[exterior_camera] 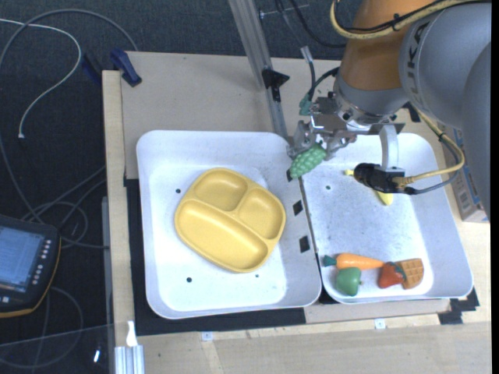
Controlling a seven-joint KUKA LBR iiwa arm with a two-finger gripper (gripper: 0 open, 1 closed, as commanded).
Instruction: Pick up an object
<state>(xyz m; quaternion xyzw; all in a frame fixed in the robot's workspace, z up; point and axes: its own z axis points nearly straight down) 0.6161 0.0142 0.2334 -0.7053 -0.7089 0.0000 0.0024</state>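
The robot's metal two-finger gripper (313,148) pinched the small green bumpy toy vegetable (306,162) and held it up over the right white bin's (437,232) top-left corner, ready to carry away.

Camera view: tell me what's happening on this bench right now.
The grey arm reaches in from the right, its tool at the top edge between the two bins. A green knobbly toy hangs at its fingertips, apparently lifted above the seam. The left bin holds a yellow divided plate. In the right bin lie a carrot, a green pepper and a red and orange toy near the front, plus a yellow item partly hidden by a black fitting.
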